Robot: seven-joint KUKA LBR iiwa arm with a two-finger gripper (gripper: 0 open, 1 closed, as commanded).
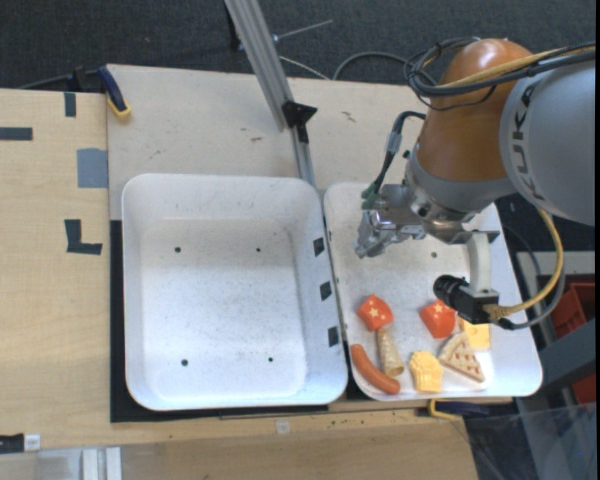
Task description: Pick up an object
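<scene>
The gripper (372, 240) is seen above the far half of the right bin (412, 286); whether its jaws are apart or together cannot be told, and nothing is seen between them. Toy foods are gathered at that bin's near edge: a sausage (375, 369) lying slantwise toward the near left corner, a carrot (380, 326) pointing toward the near edge, a tomato (438, 318), corn (426, 371) and a pizza slice (463, 359). The left bin (220, 288) offers bare floor.

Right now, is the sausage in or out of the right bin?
In: the sausage lies on the right bin floor by its near-left corner.
</scene>
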